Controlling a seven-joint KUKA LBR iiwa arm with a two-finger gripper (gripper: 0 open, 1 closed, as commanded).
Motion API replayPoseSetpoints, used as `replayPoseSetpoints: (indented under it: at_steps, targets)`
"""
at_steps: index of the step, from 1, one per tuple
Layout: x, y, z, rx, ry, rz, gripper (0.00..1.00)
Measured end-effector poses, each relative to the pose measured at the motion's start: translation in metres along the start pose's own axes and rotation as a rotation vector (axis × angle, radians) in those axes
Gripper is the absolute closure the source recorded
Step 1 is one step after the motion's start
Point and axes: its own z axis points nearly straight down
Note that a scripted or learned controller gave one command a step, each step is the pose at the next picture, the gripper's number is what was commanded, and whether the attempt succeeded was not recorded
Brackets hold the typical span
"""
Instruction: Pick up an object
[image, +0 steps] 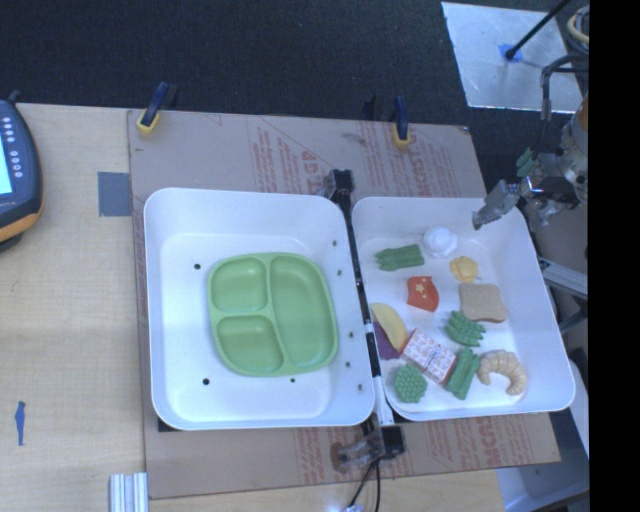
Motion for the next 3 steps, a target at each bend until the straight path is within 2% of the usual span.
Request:
replayPoseSetpoints:
  at_steps: [1, 2, 3]
  targets:
    - [0.055, -0.032, 0.130, 0.012, 0.005, -0.005, 0.00]
    - [0.073, -0.039, 0.178, 0.005, 0.002, -0.003, 0.00]
    - [0.071, -0.038, 0.165, 0.002, -0.001, -0.002, 1.00]
